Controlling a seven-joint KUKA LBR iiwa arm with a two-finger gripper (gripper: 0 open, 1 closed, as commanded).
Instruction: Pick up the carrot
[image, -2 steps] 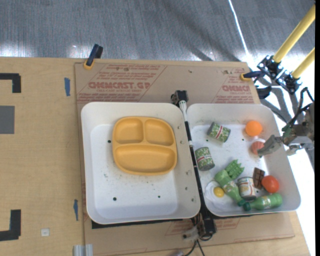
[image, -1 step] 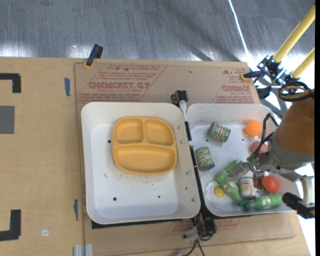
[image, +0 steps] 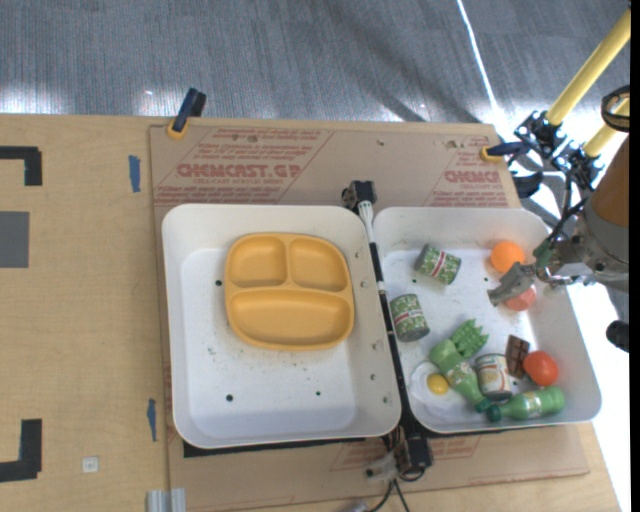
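The gripper (image: 513, 289) pinches the carrot (image: 520, 296) in the right bin (image: 580, 330); it should lift straight, clear of the orange ball (image: 506, 255).

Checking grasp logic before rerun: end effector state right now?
End effector: low in the right bin, at an orange-red item that may be the carrot; open or closed cannot be told, no confirmed hold.

Right bin (image: 585, 352) crowded along its near edge, cans (image: 437, 263) at centre-left, far-left corner open, tray (image: 289, 290) filling left bin's (image: 190, 330) middle
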